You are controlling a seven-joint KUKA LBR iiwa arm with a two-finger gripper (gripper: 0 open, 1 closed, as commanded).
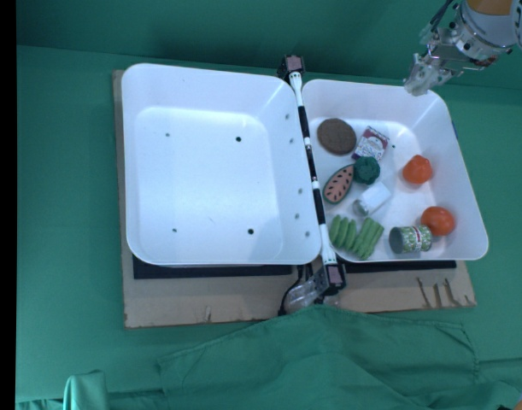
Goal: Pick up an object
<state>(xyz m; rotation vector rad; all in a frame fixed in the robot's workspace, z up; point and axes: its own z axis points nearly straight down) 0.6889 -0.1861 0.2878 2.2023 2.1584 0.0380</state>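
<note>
The right bin holds a brown round patty, a small purple-and-white box, a dark green ball, a watermelon slice, a white cylinder, green pea pods, a tin can and two orange-red fruits. My gripper hangs above the far rim of the right bin, near its back right corner, well clear of all the objects. Nothing shows between its fingers.
The left bin sits beside the right one, with a black-and-white rod along the seam between them. Both rest on a cardboard sheet. Green cloth lies bunched at the front.
</note>
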